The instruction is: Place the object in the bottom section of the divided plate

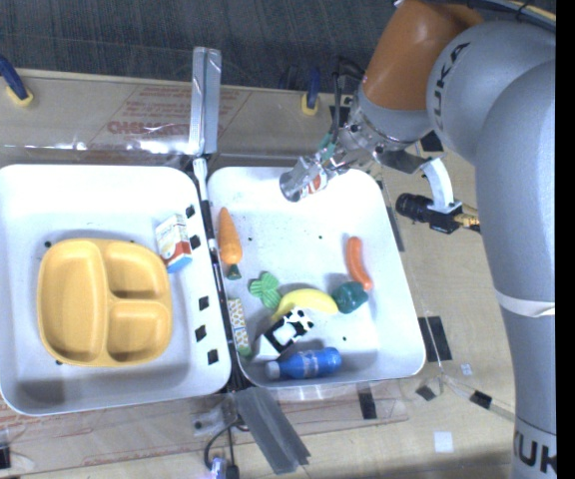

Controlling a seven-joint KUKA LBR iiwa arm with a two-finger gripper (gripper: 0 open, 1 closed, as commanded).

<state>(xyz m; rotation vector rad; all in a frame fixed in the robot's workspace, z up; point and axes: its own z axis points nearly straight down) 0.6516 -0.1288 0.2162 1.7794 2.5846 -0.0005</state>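
Nearest the camera, at the front of the right bin [395, 267], a blue bottle [307, 363] lies on its side, with a black-and-white cow toy [292, 329] just behind it and touching the banana [305, 300]. A dark green lump [349, 296] sits at the banana's right end, a lighter green leafy piece [264, 287] at its left, and a striped packet [238, 319] lies against the bin's left wall. Farther back are an orange-red sausage [356, 262] and, by the left wall, a carrot [229, 238].

In the left bin [8, 193] the yellow divided plate [105, 300] lies flat, all its sections bare. A small carton [174, 242] stands just beside its upper right corner, outside the rim.

Farthest back, the gripper [302, 181] hangs over the far edge of the right bin, well apart from every toy. It looks like a blurred grey stub, and I cannot tell whether it is spread or closed; nothing is seen held in it.

The step in hand looks like the pick, not yet made, since whichever object is meant is not on the plate. Next, the arm needs to come toward the near side, descend onto one piece that stands clear of its neighbours (the carrot or sausage look easiest), then carry it across the shared wall to the plate's section nearest the camera
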